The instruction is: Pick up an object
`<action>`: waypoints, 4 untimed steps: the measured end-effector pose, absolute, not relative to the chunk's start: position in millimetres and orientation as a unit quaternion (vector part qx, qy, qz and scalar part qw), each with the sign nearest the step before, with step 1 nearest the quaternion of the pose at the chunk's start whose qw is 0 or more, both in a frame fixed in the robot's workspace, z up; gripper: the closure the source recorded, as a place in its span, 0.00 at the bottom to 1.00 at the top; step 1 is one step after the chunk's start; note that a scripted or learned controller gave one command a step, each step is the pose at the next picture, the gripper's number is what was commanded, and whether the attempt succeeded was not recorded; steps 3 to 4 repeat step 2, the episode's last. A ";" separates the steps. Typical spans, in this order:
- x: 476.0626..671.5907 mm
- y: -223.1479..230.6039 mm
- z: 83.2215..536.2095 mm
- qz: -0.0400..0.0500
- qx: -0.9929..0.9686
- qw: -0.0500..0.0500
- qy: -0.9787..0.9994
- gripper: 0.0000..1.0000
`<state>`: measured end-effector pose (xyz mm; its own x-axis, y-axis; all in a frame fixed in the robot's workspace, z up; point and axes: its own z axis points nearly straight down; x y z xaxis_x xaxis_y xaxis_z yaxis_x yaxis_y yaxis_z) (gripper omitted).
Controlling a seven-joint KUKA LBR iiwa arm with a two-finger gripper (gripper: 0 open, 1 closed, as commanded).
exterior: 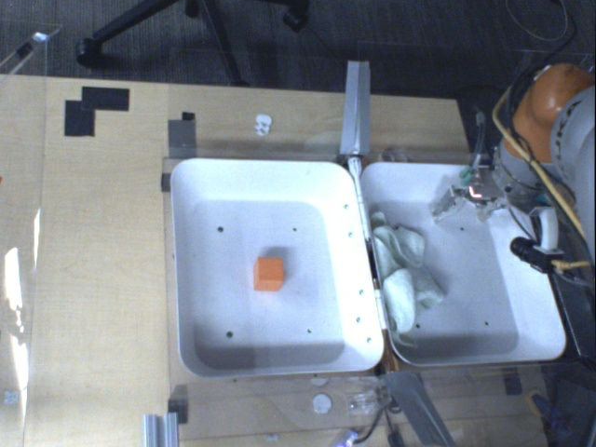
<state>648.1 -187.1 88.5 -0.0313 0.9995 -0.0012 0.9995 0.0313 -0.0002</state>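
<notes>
Starting at the left of the frame, I have the pale wooden bench with a couple of black tape marks in its upper left. Next comes the left bin, and near its middle sits a small orange cube, alone and well apart from every wall. It has no long axis to speak of; its faces look roughly square to the bin's sides.

Moving right across the divider where the two bins meet, the right bin holds a crumpled white cloth bunched against its left wall, running from mid-height down toward the lower part of the bin. Its long run lies roughly up and down the frame.

Further right, in the upper right part of that bin, I see the pincer at the end of the grey arm, which comes in from the right edge with its orange band above. The pincer is small and glary from here, and I cannot tell how its jaws stand; nothing visible sits between them.

From the pincer, the cloth lies down and to the left, near, within the same bin. The cube lies much farther left, across the divider. I judge the cloth the closer candidate, the cube the cleaner one.
</notes>
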 end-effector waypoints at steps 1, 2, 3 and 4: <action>649.8 -185.3 96.2 -0.001 0.693 0.001 0.721 1.00; 670.7 -176.9 183.2 0.000 0.712 0.001 0.702 1.00; 670.7 -176.9 183.2 0.000 0.712 0.001 0.702 1.00; 670.7 -176.9 183.2 0.000 0.712 0.001 0.702 1.00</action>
